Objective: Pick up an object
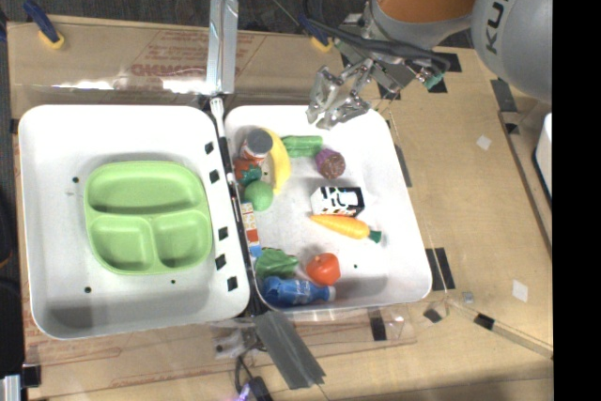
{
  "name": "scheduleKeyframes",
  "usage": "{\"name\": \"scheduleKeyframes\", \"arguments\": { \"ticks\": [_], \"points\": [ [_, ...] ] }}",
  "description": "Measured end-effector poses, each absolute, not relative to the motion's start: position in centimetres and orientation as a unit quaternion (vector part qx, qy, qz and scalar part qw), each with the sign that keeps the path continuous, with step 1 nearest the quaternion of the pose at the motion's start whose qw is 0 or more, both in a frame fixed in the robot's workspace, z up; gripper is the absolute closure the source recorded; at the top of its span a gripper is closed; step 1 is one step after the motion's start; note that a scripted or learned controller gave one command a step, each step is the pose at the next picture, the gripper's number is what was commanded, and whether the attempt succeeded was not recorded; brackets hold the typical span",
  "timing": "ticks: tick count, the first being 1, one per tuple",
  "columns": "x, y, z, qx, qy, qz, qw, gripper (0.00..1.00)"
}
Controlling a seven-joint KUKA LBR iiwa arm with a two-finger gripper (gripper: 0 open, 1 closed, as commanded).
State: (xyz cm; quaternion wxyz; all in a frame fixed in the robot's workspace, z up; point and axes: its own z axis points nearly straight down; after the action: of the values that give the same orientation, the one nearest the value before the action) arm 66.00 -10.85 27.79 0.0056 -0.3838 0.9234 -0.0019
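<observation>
We start at the left, where the left bin (42, 202) has bare white floor all around a green divided tray (147, 216) lying near its middle; the tray's three compartments hold nothing. Between the two bins runs a dark divider strip (228, 202), and a metal bar (223, 42) lies on the cardboard just above it.

In the right bin (399, 239) the things crowd the left wall and the near edge, while the upper right corner and the right side are open floor. Along the left wall we see a small can (255, 145), a yellow banana (280, 162) beside it, and a green round fruit (258, 196) below. A green cucumber-like piece (301, 146) lies near the far rim, with a purple fruit (330, 164) just to its right. Toward the middle sit a black-and-white carton (337, 199) and an orange carrot (342, 226) just below it. At the near edge lie a green leafy item (275, 262), a blue bottle (296, 293) and a red-orange tomato (323, 269), close together.

The gripper (331, 111) hangs over the bin's far rim, above the cucumber-like piece and the purple fruit; its fingers (319, 108) stand slightly apart with nothing between them.
</observation>
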Motion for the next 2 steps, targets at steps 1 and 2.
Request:
{"name": "scheduleKeyframes", "arguments": {
  "ticks": [1, 2],
  "points": [
    [66.1, -10.8, 28.9, -0.385, 0.923, -0.0026, 0.008, 1.00],
    [66.2, -10.7, 30.0, -0.386, 0.923, -0.0036, 0.010, 1.00]
  ]
}}
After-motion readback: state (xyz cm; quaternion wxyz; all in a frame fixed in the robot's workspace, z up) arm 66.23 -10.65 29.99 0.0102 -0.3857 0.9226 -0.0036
